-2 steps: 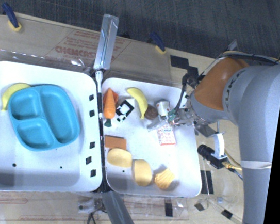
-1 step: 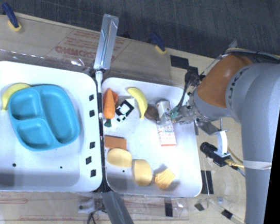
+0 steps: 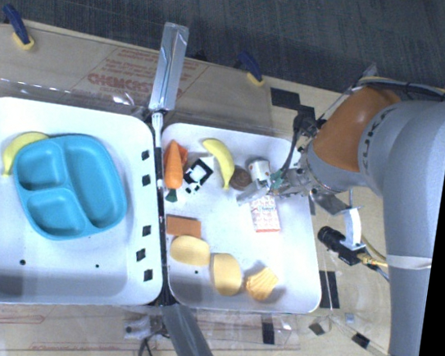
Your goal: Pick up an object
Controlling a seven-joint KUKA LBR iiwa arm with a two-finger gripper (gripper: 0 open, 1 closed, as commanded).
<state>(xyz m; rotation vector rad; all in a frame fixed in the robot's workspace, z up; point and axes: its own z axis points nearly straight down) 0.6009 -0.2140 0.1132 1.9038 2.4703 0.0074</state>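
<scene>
Candidate object: a small red-and-white packet in the right bin, just below the gripper. A brown round item and a banana lie just left of the gripper, the brown one nearly touching. Risk, as judged: the packet lies flat, so a grasp may slip off, or catch a neighbour instead. Gripper opening and contact cannot be told; nothing is seen held.
</scene>
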